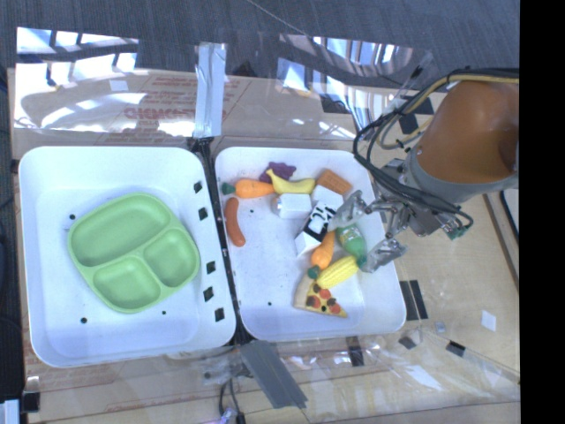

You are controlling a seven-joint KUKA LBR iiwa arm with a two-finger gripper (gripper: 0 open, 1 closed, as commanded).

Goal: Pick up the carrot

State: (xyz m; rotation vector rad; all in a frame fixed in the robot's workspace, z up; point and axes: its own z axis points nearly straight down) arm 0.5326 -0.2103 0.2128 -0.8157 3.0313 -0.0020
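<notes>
We see two white bins side by side on the worktop. The left bin point(44, 237) holds a green divided plate point(132, 252). The right bin point(265, 312) holds a scatter of toy food. The carrot point(249, 188) lies at the far left of this bin, its tip pointing right toward a banana point(294, 184). Just near of it, along the left wall, lies a sausage point(234, 222). A second, smaller carrot-like piece point(324, 251) sits by the middle, touching a corn cob point(337, 271), with a pizza slice point(320, 300) nearer still.

The arm point(463, 140) reaches in from the right. Its pincer point(371, 232) hangs over the right side of the bin with its fingers spread, just beside a green piece point(351, 241), well apart from the carrot and pinching nothing.
</notes>
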